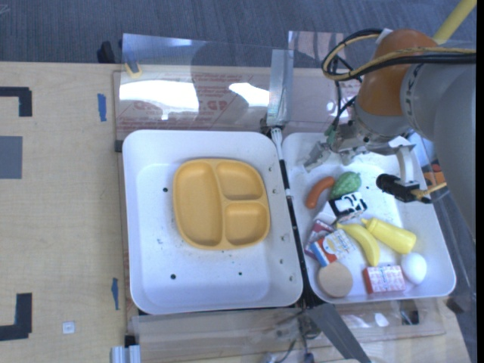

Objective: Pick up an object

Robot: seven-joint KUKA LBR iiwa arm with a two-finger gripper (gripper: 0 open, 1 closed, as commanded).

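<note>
My gripper (333,150) hangs over the back of the right bin (442,237), just behind a green leafy vegetable (348,183) and an orange sausage (318,191). Nothing shows in its grasp. Right in front of the green vegetable lies a small black-and-white item (349,203). Further forward are a banana (362,241), a yellow bottle (391,234), a white egg (414,267), a red-and-white packet (386,278), a tan round piece (335,280) and a small carton (330,247).
The left bin (144,225) holds a yellow divided plate (221,203). A clear plastic panel (197,89) stands behind the bins. The grey arm with its orange band (393,74) reaches in from the upper right over the right bin's far corner.
</note>
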